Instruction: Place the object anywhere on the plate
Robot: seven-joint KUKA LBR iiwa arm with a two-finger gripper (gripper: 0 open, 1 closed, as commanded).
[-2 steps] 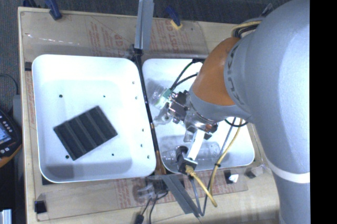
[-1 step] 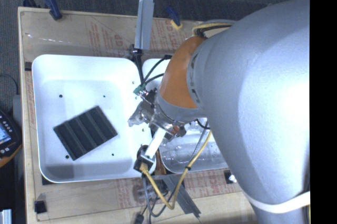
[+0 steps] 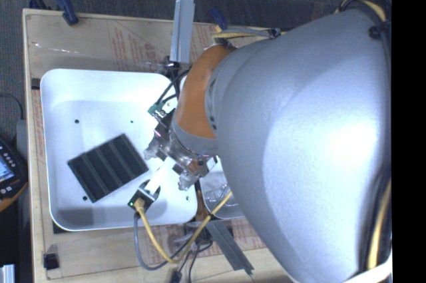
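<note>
One dark ribbed slab lies flat in the left bin, its long axis running from lower left to upper right, and it sits just left of my gripper, apart from it as far as I can judge. A silvery rim, likely the plate, peeps out to the lower right under my arm. My wrist hangs over the bin's right edge, pointing down. Whether I am clenched or released, I cannot tell.

faint red print on bench, unreadable
</note>
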